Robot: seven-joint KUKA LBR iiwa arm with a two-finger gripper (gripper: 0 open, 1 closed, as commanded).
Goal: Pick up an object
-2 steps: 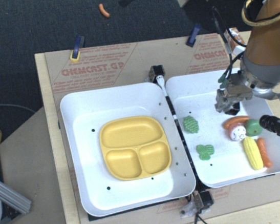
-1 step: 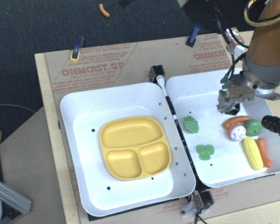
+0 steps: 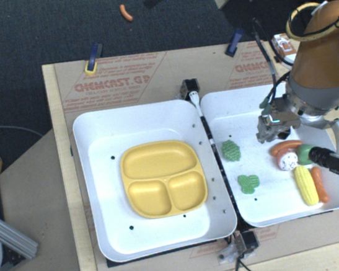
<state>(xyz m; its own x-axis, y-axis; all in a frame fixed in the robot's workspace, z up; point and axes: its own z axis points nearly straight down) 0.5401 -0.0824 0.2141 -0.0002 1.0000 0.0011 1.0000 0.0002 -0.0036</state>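
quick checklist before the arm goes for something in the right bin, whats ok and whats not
1. Gripper is over the right bin: ok.
2. Something held between its fingers: cannot tell, the wrist hides them.
3. Targets present: ok. Two green pieces lie apart near the bin's left side; corn, carrot and a red and white piece cluster at the right.
4. Room around a target: ok for the green pieces, not ok for the touching corn and carrot.
5. Yellow tray in the left bin, out of the way: ok.

End effector (image 3: 272, 125) fingers indistinct
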